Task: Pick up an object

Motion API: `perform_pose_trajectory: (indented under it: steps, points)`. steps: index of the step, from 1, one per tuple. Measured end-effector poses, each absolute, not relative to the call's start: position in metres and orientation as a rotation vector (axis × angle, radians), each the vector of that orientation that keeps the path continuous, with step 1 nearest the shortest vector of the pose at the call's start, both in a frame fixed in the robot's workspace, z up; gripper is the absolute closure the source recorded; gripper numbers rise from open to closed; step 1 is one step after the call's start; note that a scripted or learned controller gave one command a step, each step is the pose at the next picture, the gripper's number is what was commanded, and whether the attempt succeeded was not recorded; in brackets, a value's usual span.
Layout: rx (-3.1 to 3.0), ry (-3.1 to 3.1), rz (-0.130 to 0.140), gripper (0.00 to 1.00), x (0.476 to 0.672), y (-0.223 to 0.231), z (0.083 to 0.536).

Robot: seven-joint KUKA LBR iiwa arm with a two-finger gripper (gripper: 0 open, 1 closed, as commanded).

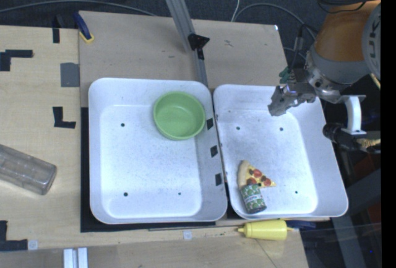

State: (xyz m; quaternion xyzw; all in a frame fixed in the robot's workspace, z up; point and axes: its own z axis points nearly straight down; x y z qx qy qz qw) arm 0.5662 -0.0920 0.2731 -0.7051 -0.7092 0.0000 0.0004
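In the right bin (pixel 309 155) a toy pizza slice (pixel 253 175) lies near the front, with a small green can (pixel 253 197) touching it just below. A green bowl (pixel 179 115) sits at the back right of the left bin (pixel 117 155). My gripper (pixel 281 103) hangs over the back of the right bin, well apart from the pizza slice and the can. Nothing shows between its fingers.
A yellow bottle (pixel 267 230) lies on the bench just in front of the right bin. A clear plastic cylinder (pixel 25 169) rests at the far left. A grey pole (pixel 179 7) slants over the back of the bench, and cables run behind it.
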Motion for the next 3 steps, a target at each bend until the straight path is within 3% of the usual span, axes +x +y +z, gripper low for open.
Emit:
perform_pose_trajectory:
  steps: [3]
  points:
    - [-2.213,-2.227,0.001,1.0,0.604,0.063,0.248]
